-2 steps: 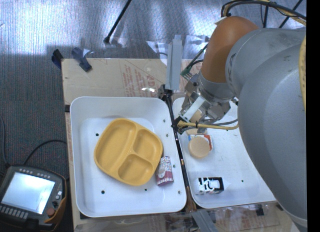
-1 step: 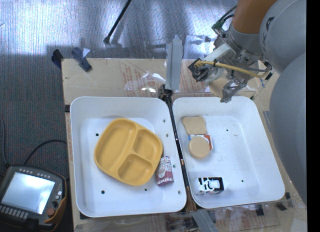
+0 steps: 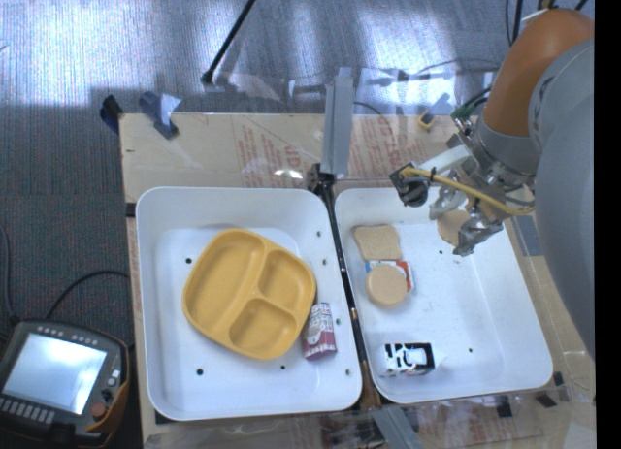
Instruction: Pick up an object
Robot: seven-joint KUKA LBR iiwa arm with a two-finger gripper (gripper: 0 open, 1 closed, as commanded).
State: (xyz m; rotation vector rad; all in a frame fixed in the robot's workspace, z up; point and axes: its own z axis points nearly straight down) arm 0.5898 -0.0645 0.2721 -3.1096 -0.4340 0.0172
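- A tan, square slice of toy bread point(image 3: 376, 240) lies flat in the right-hand shallow white bin point(image 3: 505, 340), toward that bin's 11 o'clock corner.
- Just below it, at its 6 o'clock, a round tan disc point(image 3: 387, 285) rests on a small white packet with red and blue edges point(image 3: 406, 270); disc and bread slice are nearly touching.
- A small black-and-white carton point(image 3: 408, 359) lies on its side near the same bin's front edge, at about 7 o'clock from the bin's middle, well apart from the disc.
- The hand point(image 3: 464, 229) hangs over the right bin's 1 o'clock area, at the bread slice's 3 o'clock and apart from it; whether it is open or closed I cannot tell, and nothing visibly sits in it.
- A yellow cable point(image 3: 456, 183) runs across the wrist above the hand, below the arm's orange band point(image 3: 534, 59).
- In the left-hand white bin point(image 3: 170, 379), a yellow plastic plate with three compartments point(image 3: 249, 291) lies flat near the middle.
- A small dark-red and white wrapper point(image 3: 319, 331) lies at the plate's 4 o'clock, touching its rim, near the wall between the bins.
- Both bins sit side by side on the brown table point(image 3: 223, 146).
- A grey handheld control pendant with a lit screen point(image 3: 60, 374) rests on the floor at the left bin's 8 o'clock.
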